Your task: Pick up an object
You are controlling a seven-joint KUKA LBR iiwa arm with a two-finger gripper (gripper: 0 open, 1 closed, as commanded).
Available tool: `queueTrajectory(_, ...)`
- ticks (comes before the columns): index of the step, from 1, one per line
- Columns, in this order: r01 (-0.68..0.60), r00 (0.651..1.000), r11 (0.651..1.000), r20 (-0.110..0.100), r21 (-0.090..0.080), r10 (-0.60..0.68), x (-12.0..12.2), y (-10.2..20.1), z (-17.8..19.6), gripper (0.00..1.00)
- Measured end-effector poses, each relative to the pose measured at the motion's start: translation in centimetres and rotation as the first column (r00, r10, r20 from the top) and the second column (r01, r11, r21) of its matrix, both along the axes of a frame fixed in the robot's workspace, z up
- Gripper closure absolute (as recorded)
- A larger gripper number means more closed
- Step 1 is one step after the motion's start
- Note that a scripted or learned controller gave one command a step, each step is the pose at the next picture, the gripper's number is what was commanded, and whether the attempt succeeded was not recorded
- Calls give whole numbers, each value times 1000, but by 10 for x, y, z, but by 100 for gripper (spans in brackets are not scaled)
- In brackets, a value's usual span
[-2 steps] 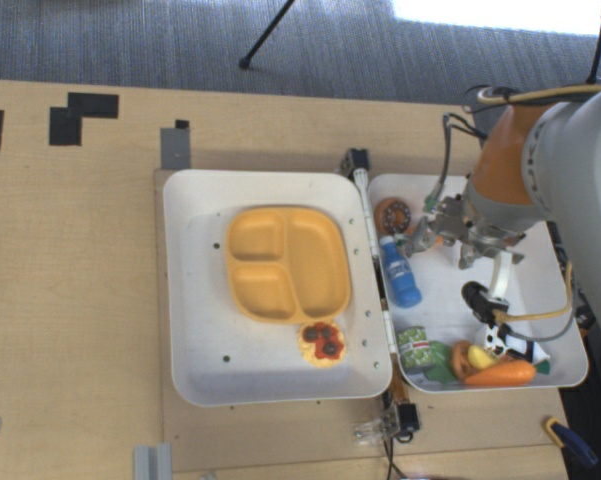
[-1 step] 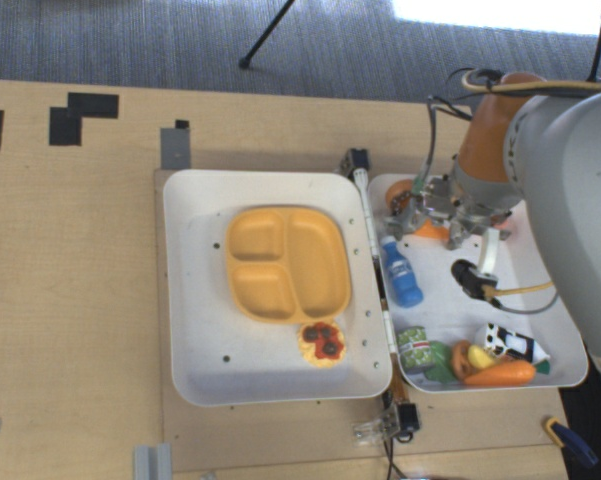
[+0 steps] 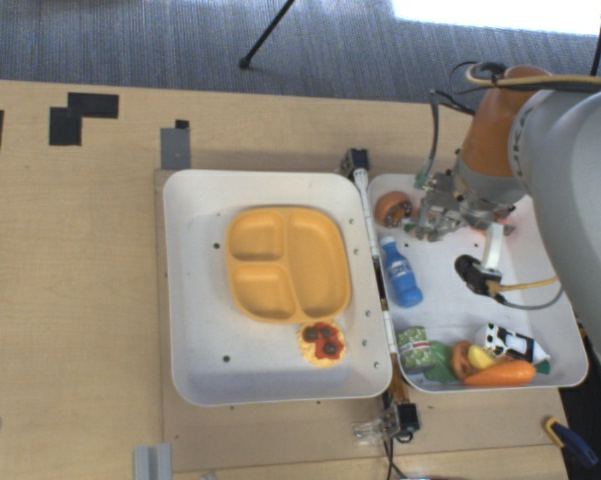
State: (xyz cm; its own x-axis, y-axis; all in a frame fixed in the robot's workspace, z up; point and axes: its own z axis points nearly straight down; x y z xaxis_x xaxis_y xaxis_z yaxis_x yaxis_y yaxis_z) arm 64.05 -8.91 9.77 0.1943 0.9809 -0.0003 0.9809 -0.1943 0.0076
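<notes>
My gripper [image 3: 427, 224] hangs low over the upper left part of the right bin [image 3: 540, 258]. Just to its left lies a round brown and orange toy [image 3: 391, 208], close to the gripper but not visibly held. A blue bottle [image 3: 401, 275] lies below the gripper along the bin's left wall. At the bin's near end sit a green packet [image 3: 418, 351], an orange carrot [image 3: 500, 373], a small yellow piece [image 3: 479, 356] and a black and white toy [image 3: 508, 343].
The left bin [image 3: 195, 298] holds a yellow divided plate [image 3: 285, 263] and a small pizza-like toy [image 3: 323, 342] near its front right corner. The grey arm [image 3: 570, 168] covers the right bin's far right side.
</notes>
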Motion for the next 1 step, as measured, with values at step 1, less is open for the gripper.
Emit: queueTrajectory(1, 0, 1000, 1000, -6, -2, 0, -2, -2, -1, 0)
